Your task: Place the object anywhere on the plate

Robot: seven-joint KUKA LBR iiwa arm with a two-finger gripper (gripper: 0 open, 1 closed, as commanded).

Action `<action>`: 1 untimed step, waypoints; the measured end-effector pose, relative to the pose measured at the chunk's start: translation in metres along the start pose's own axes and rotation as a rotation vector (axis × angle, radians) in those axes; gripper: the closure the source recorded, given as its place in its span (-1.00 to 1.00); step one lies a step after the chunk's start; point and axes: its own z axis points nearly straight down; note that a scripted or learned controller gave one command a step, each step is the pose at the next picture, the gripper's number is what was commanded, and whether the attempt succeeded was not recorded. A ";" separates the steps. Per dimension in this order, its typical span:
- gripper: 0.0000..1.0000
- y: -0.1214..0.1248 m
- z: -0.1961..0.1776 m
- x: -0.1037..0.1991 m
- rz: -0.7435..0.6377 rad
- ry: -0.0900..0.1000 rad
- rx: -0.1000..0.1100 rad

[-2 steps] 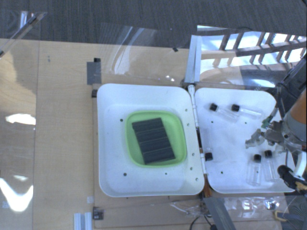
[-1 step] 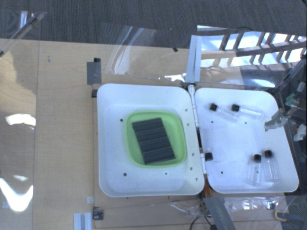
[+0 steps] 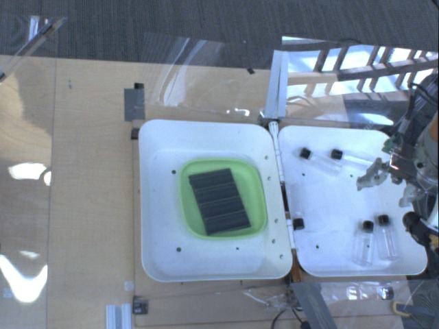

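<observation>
Dark ridged block (image 3: 219, 201) flat on green plate (image 3: 256, 190) — claw (image 3: 374, 175) over right bin (image 3: 322, 204).

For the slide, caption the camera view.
Dark block on green plate in left bin; vials in right bin.

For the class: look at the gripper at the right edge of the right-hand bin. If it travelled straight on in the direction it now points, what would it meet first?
The gripper points leftward over the right bin. Straight on, the bin's bare white floor seems first, then the divider between bins. The capped vials lie just above that line. Depth is unclear from this slanted view.
</observation>
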 end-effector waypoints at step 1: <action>-1.00 -0.029 0.006 0.062 0.085 0.000 0.003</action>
